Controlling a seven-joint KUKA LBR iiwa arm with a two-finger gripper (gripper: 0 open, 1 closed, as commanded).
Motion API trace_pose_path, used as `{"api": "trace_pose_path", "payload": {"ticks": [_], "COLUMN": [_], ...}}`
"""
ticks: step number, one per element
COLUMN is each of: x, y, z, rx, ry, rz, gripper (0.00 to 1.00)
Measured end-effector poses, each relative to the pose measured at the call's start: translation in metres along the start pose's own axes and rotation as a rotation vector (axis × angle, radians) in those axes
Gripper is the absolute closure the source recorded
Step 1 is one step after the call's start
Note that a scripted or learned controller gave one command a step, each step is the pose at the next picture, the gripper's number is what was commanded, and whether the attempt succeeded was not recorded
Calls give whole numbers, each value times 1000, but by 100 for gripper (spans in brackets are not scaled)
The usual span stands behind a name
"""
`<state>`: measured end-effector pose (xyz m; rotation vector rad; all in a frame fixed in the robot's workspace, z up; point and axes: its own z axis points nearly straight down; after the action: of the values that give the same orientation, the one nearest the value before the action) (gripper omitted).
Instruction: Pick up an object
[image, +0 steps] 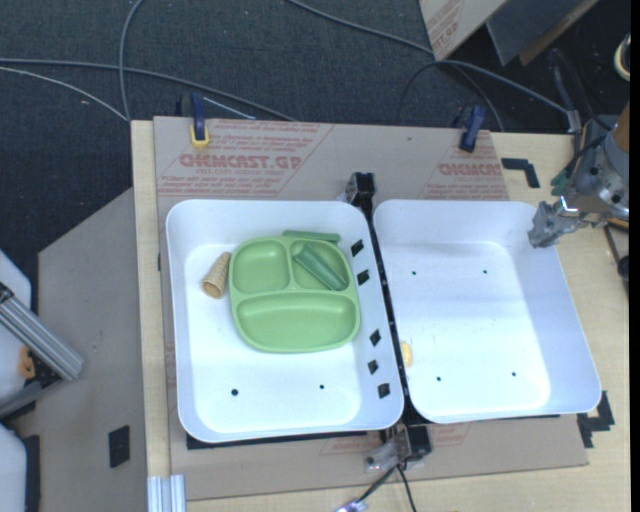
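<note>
Gripper (548, 224) over right bin (560, 330) top-right rim, finger state can't be told. Green divided plate (290, 320) and ice-cream cone (215, 275) in left bin (200, 380).

Two white bins are counted on the bench: a left bin (200, 400) and a right bin (560, 330). One green plate (290, 320) is seen (divided into three compartments), and one green piece (322, 265) is counted in its upper right compartment. One cone (215, 275) is found beside the plate. One small yellowish bit (406, 352) is noted at the right bin's left wall. Two blue clamps (199, 120) are counted at the board's far edge. One gripper (548, 222) is counted.
</note>
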<state>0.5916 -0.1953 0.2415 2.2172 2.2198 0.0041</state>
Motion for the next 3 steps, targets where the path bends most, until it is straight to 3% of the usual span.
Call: {"api": "trace_pose_path", "payload": {"ticks": [2, 3], "x": [111, 164], "y": [-11, -30], "z": [-5, 8], "rx": [7, 9], "ry": [4, 4], "rz": [-5, -3], "gripper": [100, 100]}}
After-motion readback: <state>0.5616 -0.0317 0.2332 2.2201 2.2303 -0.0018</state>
